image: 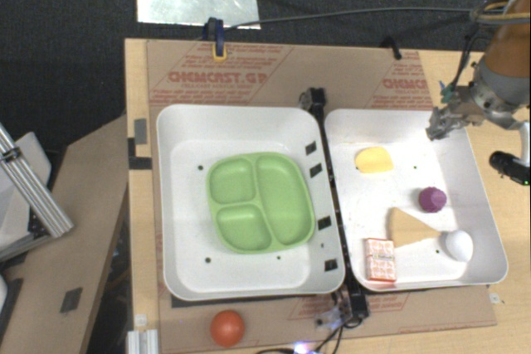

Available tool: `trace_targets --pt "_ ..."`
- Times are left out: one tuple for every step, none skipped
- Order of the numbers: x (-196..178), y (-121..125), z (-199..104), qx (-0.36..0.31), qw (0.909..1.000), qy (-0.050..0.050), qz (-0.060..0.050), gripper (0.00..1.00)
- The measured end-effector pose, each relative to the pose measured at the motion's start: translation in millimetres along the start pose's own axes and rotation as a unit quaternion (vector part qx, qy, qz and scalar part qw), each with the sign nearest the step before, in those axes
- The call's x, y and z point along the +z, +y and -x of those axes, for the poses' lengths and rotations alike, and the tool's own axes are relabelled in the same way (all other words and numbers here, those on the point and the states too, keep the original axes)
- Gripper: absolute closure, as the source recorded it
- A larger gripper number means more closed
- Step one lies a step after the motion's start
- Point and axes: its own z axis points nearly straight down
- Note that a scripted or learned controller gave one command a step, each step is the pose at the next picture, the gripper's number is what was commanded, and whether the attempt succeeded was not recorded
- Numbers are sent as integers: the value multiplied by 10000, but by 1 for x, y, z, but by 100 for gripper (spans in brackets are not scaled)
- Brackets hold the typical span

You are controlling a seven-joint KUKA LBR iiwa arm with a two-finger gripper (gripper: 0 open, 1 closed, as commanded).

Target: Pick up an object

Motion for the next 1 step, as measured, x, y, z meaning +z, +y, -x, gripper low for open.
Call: trace_targets --pt "-65 0 3 -15 10000 -6 13 100"
